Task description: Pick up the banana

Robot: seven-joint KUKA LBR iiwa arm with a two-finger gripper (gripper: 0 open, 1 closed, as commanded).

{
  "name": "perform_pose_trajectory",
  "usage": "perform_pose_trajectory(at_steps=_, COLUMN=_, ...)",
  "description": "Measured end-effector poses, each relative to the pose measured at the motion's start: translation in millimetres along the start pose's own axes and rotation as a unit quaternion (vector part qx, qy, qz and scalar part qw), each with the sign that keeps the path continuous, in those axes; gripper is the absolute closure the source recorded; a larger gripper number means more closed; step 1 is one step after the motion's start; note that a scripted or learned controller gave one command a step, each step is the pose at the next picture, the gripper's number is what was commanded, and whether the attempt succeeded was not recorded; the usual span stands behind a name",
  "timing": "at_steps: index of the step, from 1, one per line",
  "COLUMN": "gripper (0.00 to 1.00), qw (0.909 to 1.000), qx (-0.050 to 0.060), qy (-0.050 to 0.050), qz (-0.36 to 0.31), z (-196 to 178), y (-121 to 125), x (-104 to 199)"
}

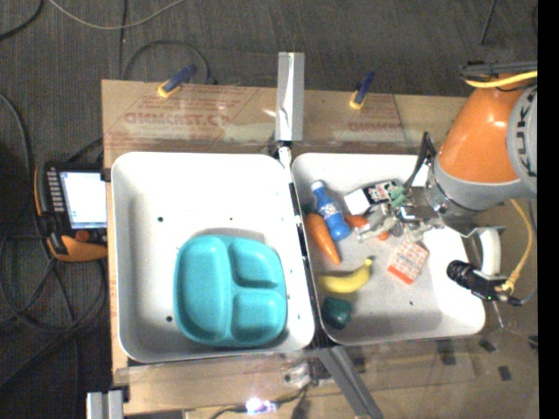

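The yellow banana (346,278) lies in the right bin (454,317), near its front left, curved with one end pointing up to the right. My gripper (395,216) hangs over the middle of the same bin, up and to the right of the banana and apart from it. The grey and orange arm reaches in from the right and covers the bin's far right corner. Nothing shows between the gripper and the banana.
Left of the banana stand an orange carrot (322,237) and a blue bottle (327,202). A dark green object (337,311) sits just below it, and a red and white packet (407,261) lies to its right. The left bin (140,190) holds a teal divided tray (231,291).
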State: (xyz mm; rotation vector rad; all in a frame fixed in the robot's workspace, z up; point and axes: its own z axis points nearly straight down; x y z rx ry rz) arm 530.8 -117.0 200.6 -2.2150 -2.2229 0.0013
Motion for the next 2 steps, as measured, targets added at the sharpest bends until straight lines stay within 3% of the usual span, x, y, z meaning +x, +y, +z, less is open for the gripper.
perform_pose_trajectory(at_steps=1, gripper=0.00, qw=0.9971, qx=-0.005, qy=-0.001, qz=0.076, z=110.9, y=-21.0, x=22.8)
perform_pose_trajectory(at_steps=2, gripper=1.00, qw=0.9971, qx=-0.005, qy=0.000, qz=0.076, z=101.5, y=-20.4, x=22.8)
